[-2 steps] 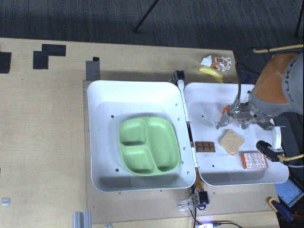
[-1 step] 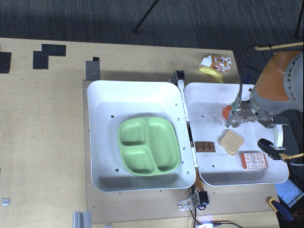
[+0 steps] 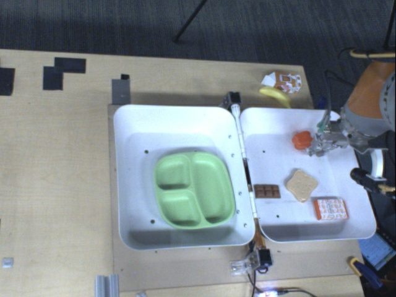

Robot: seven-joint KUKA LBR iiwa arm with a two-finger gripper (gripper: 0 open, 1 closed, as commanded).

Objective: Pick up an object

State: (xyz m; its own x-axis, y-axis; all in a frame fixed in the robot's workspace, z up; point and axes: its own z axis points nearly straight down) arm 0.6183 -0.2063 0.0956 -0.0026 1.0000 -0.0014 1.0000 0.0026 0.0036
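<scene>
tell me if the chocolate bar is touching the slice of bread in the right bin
Apart. The camera view shows the chocolate bar and the slice of bread with a strip of bare white bin floor between them.

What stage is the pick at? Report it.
Done: the gripper is down in the right bin, beside the orange-red object. In hand: nothing visibly. Left: grasping and lifting; the tan bread slice, chocolate bar and red packet lie untouched.
</scene>
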